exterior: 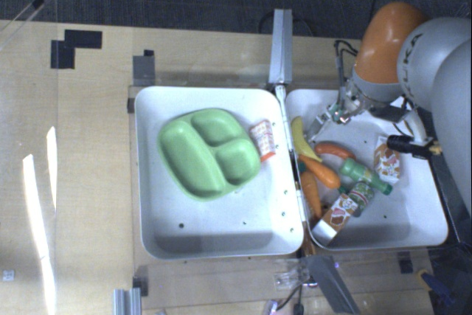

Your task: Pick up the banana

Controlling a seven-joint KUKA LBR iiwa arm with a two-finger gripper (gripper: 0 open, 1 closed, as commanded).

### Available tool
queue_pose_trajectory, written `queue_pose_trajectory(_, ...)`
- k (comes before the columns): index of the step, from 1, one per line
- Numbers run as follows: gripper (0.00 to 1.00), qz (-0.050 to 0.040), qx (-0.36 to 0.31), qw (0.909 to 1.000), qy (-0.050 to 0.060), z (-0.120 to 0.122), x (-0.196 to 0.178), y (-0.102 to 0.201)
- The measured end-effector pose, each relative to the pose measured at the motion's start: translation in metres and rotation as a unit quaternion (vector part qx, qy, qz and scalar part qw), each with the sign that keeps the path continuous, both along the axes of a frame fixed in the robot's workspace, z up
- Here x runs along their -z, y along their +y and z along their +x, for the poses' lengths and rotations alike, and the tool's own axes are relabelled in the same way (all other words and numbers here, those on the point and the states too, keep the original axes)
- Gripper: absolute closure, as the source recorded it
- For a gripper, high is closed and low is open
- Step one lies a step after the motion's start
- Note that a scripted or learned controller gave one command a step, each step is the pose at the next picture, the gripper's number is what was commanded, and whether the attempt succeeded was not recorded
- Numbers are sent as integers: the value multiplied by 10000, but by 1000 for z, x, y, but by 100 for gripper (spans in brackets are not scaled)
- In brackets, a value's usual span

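1. Two shallow white bins are seen side by side on a pale wooden bench, parted by a metal rail (281, 48) that runs up between them.
2. The left bin (169, 232) is occupied by a green divided plate (210, 153) with three compartments, lying tilted toward the upper right.
3. A small white and red packet (263, 140) is found touching the plate's right edge, close to the bin's right wall.
4. The banana (301, 142) is located in the right bin (413, 221), along its left wall, in the upper part, lying roughly lengthwise from top to bottom.
5. Just beside the banana's lower end, two orange carrot-like pieces (321, 172) and a red and orange piece (336, 151) are seen crowded together.
6. A green bottle (364, 177) and a bottle with a brown label (341, 213) are laid at a slant near the bin's middle and lower left; a small printed packet (387, 161) lies to the right.
7. The gripper (333, 113) is positioned in the upper part of the right bin, just right of the banana's upper end, below the orange band (387, 40) of the grey arm.
8. Nothing is seen between the fingers; whether the jaws are spread or pressed together cannot be told at this size.
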State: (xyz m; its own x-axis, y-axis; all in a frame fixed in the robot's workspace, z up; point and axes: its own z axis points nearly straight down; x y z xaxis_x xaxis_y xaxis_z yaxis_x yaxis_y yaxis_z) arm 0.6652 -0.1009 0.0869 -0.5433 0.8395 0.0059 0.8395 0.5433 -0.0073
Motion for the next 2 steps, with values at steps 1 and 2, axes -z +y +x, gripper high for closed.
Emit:
queue_pose_trajectory(1,0,-30,-898,9959,61,-1,0,-1)
queue_pose_trajectory(2,0,-19,-1382,9904,20,-4,0,-3)
